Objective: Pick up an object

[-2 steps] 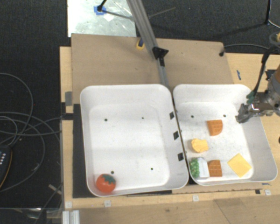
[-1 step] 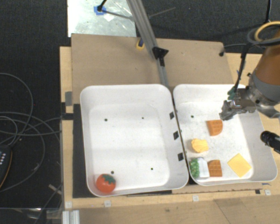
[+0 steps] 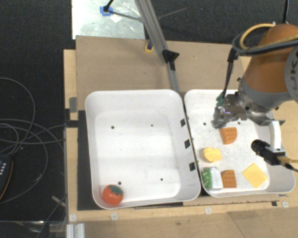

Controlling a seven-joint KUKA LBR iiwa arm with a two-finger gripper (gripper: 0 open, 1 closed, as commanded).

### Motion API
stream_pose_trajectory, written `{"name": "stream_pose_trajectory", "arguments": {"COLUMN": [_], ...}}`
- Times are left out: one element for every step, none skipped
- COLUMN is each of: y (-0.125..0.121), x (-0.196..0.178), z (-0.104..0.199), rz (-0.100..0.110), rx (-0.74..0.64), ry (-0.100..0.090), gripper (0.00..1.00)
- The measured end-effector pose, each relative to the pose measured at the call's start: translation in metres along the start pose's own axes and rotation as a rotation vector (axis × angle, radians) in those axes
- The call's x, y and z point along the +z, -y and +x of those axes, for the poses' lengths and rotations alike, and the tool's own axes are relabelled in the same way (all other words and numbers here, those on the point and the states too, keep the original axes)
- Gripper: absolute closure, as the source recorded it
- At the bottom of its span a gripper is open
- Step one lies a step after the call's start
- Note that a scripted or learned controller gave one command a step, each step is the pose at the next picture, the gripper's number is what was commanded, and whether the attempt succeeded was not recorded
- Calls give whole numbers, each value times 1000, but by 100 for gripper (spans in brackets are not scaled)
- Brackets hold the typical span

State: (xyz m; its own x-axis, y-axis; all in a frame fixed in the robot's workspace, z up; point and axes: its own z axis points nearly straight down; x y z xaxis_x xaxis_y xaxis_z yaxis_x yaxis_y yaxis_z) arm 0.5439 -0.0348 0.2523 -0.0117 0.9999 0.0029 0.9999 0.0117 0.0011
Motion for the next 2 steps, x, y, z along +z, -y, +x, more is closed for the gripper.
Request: {"name": "stream_pose_trajectory", "arguments": {"y": [3, 0], "x": [15, 18], "z": [48, 111], "rz": [1, 0], "rx": [1, 0], "ry": [0, 0], "gripper": [100, 100]}}
